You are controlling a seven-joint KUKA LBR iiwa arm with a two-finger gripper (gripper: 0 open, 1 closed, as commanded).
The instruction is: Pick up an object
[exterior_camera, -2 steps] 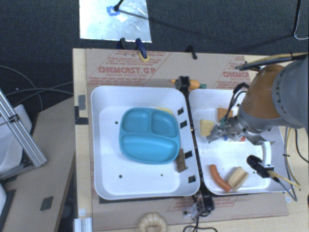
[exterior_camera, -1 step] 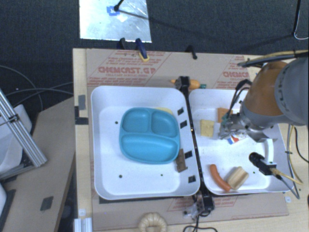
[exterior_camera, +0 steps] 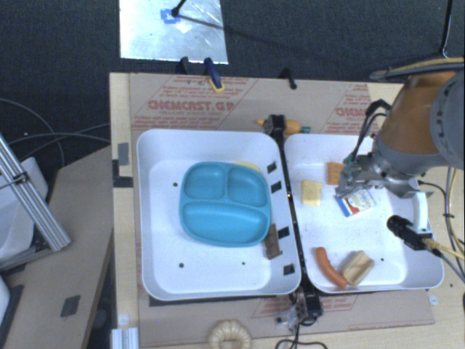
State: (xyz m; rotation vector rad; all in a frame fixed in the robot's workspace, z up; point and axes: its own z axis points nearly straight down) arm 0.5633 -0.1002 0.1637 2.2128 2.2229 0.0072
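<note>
The right bin point(exterior_camera: 378, 267) holds a small white, blue and red packet point(exterior_camera: 357, 202), a pale yellow block point(exterior_camera: 311, 192), an orange cracker-like piece point(exterior_camera: 333, 172), an orange sausage point(exterior_camera: 329, 266) and a tan bread-like block point(exterior_camera: 357, 267). My gripper point(exterior_camera: 354, 185) hangs low over the upper middle of this bin, right at the packet's upper left edge. Nothing visibly sits between its fingers.
The left bin point(exterior_camera: 156, 217) carries a blue divided plate point(exterior_camera: 221, 203), a yellowish item peeking out behind it and a brown piece point(exterior_camera: 272, 243) by the divider. A black part point(exterior_camera: 408, 233) of the arm reaches over the right bin's right side. A pale ring point(exterior_camera: 231, 334) lies in front of the bins.
</note>
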